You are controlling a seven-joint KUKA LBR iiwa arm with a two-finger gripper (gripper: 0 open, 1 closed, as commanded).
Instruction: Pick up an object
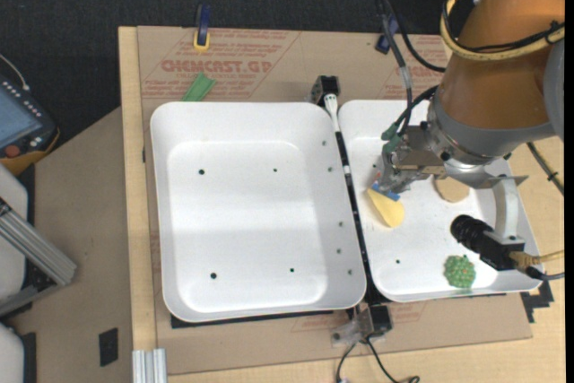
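Gripper (392, 184) sits low in the right shallow white bin (421, 281), just above the pale yellow wedge-shaped block (388, 210); whether it grips anything, I cannot tell.

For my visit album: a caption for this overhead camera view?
Robot gripper reaching over a yellow wedge in the right bin.
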